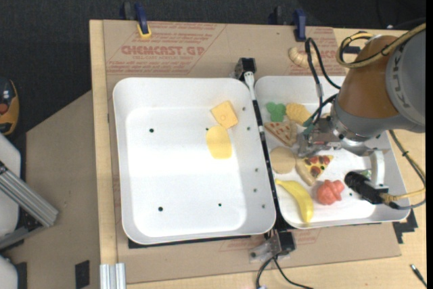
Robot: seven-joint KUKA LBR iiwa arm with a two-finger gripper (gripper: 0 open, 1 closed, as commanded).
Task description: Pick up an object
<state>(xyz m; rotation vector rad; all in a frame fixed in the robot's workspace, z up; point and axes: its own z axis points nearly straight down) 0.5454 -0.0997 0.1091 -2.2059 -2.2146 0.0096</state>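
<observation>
End effector (pixel 310 143), grip state indiscernible, hovers over crowded right bin (pixel 379 213); left bin (pixel 169 179) offers open floor; cardboard-topped counter (pixel 196 44).

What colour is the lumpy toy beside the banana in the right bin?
Pinkish red: the lumpy toy lies just right of the yellow banana, seen clearly in the camera view.
</observation>
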